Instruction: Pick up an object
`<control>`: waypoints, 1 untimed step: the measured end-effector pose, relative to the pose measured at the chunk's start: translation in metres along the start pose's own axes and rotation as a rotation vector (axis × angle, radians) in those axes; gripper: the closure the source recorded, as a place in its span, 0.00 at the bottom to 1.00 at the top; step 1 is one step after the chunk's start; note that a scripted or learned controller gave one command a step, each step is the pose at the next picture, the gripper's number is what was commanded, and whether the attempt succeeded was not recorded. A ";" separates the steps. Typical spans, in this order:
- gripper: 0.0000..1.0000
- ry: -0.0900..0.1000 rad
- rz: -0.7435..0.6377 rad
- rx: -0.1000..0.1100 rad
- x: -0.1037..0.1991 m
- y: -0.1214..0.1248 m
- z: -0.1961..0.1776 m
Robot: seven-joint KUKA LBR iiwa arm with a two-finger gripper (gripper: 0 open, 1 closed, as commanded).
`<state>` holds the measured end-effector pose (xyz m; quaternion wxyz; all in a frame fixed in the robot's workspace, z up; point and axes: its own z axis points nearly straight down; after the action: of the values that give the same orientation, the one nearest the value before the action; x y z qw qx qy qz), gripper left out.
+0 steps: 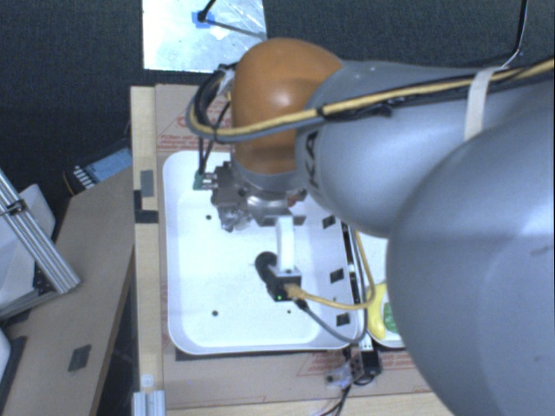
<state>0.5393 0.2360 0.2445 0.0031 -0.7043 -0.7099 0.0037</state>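
Peeking beneath the bulky grey arm is a rounded yellow object.

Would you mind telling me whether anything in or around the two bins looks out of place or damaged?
Nothing stands out. The left shallow white bin sits flat and intact, and the yellow-and-green object lies inside the right bin, largely hidden by the grey arm.

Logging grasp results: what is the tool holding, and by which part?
Cannot tell. The tool sits over the left bin, and the wrist hides whatever lies beneath it.
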 end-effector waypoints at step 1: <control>1.00 0.000 0.008 -0.011 -0.003 0.059 0.072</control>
<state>0.5972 0.2337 0.1721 -0.0006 -0.7071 -0.7072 -0.0002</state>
